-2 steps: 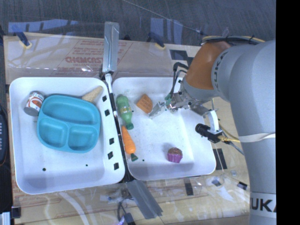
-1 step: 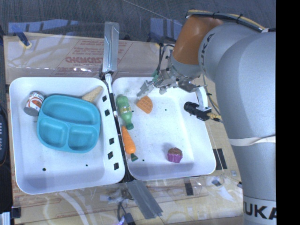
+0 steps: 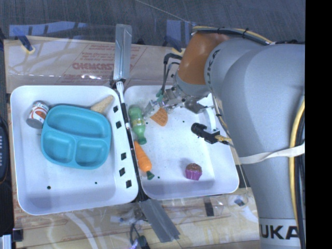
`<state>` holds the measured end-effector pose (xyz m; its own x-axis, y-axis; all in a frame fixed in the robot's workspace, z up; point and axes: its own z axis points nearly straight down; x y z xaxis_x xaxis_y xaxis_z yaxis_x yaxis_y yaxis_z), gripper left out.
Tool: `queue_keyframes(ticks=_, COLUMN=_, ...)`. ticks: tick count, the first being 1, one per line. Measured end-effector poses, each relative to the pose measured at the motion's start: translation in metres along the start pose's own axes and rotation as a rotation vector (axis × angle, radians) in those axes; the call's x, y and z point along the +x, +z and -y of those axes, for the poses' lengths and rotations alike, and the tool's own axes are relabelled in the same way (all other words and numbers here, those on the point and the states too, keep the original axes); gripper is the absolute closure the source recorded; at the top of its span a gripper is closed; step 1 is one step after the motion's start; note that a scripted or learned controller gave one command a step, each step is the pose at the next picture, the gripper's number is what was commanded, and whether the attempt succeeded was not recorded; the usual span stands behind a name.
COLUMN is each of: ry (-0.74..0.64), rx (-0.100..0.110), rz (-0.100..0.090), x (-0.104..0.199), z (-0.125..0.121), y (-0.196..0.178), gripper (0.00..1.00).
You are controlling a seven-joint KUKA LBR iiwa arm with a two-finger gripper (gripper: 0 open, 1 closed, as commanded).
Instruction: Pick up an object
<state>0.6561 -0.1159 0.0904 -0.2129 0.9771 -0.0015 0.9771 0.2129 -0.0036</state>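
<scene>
On the lower part of my grey arm [image 3: 270,139] I can read the white letters "UKA", the end of a longer word. On the brown cardboard sheet [image 3: 83,61] behind the bins there is faint red printing under a clear plastic cover; it looks like "CHEMCAST", but I am not sure of every letter.

My gripper [image 3: 162,104] is low over the far part of the right bin [image 3: 218,183], just below the orange band of my wrist. It is at the upper edge of an orange wedge-shaped piece [image 3: 160,118], maybe a toy slice of food. If the fingers are apart or together, I cannot tell, because the wrist hides them.

In the same bin a green toy bottle [image 3: 137,124] lies along the left wall, and a toy carrot [image 3: 143,161] lies just under it. A small purple cupcake [image 3: 193,171] stands near the front, well apart from the others. A black part [image 3: 205,132] of my arm hangs over the middle of this bin.

The left bin [image 3: 31,196] holds a blue divided plate [image 3: 76,137]. A small can [image 3: 37,113] touches the plate's far left corner, and a beige wedge [image 3: 102,104] lies at its far right corner.

Both bins sit side by side on the desk [image 3: 78,224], which has a pale wooden surface. Behind it there is a dark grey carpet floor [image 3: 62,4].
</scene>
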Motion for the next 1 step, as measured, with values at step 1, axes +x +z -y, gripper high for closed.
queue_keyframes(ticks=1, ry=-0.007, rx=0.001, rz=-0.001, x=0.0021, z=-0.0013, y=-0.0087, gripper=1.00)
